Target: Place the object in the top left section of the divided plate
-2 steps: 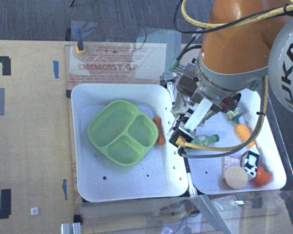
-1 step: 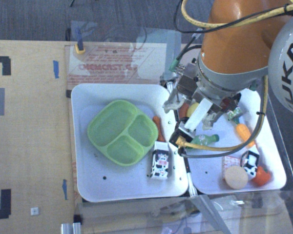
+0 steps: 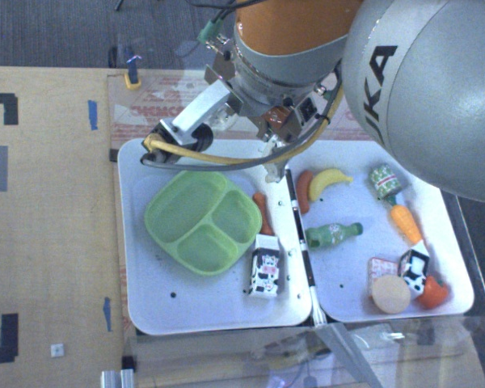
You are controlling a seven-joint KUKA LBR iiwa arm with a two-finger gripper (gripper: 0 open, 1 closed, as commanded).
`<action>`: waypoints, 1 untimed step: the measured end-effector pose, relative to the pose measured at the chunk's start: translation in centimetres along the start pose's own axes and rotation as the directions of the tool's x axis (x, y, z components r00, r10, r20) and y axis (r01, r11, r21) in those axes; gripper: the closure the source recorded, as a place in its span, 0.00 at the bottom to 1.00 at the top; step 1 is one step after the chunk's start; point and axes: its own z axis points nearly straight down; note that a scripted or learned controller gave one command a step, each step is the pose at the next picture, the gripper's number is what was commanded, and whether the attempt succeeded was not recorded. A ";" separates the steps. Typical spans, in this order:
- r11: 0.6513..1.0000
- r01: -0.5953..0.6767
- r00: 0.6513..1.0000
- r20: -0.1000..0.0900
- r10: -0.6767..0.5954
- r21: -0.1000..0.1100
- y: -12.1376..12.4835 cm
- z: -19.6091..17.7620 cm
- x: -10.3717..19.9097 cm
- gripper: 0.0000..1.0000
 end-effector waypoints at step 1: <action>1.000 -0.001 1.000 0.002 0.001 -0.001 0.1 -0.8 0.2 1.00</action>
